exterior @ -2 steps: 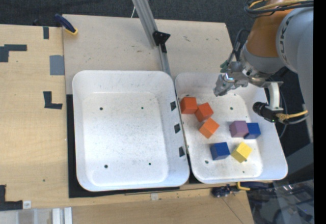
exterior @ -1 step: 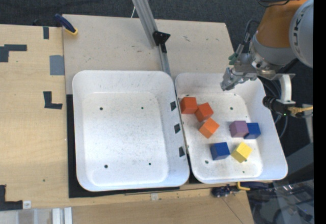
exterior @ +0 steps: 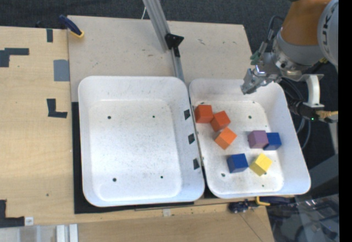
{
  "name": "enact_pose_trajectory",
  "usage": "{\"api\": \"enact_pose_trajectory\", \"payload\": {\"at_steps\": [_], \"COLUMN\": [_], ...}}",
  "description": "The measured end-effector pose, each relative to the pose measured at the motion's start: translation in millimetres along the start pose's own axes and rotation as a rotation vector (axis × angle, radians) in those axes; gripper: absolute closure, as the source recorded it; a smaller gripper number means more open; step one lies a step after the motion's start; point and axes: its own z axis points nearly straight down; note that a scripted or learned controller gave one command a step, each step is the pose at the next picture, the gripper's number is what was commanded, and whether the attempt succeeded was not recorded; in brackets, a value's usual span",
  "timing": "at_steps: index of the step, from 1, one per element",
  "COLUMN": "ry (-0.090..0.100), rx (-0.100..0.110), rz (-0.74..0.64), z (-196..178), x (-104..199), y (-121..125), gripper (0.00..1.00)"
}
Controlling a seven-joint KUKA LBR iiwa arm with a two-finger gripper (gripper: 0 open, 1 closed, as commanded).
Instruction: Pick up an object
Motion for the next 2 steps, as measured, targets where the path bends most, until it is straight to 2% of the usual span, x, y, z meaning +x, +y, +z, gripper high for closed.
{"api": "enact_pose_trajectory", "payload": {"at_steps": [2], "ry": [0.001], "rx": [0.003], "rz": [-0.004], "z": [13.9], "x": [104.1], "y": [-8.2], "gripper": [1.0]}}
